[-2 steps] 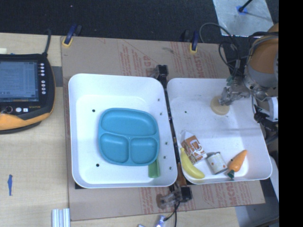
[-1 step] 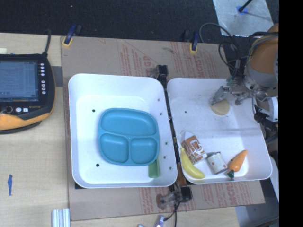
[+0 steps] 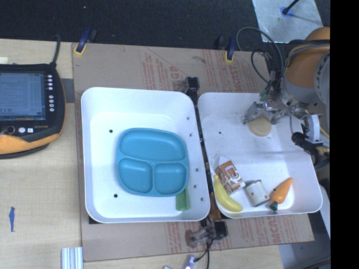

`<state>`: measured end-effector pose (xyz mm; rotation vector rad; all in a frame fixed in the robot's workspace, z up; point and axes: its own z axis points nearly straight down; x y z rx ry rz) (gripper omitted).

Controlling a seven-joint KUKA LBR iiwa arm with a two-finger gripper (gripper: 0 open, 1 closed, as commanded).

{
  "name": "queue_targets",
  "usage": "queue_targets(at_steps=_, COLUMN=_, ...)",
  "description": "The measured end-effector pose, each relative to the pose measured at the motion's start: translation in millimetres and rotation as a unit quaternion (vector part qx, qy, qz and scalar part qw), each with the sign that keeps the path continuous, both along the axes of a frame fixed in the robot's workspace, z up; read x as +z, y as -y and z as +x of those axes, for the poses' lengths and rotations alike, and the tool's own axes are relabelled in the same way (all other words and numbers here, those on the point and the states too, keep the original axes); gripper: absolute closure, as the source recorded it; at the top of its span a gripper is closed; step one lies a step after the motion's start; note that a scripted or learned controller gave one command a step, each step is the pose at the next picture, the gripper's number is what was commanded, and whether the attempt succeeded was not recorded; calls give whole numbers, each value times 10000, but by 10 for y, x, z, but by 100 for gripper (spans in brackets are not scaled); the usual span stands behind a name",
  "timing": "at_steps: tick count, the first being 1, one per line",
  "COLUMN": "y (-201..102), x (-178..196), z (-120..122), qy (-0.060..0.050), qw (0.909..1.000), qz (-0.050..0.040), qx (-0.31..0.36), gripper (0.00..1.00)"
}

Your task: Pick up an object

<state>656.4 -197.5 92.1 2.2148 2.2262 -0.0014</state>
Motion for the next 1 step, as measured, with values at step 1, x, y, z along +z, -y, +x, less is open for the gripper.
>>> queue_targets(at_steps=1, y=-64, x=1, z=-3, qy=-18, qw=10000, qz=10, qx=1, gripper=0)
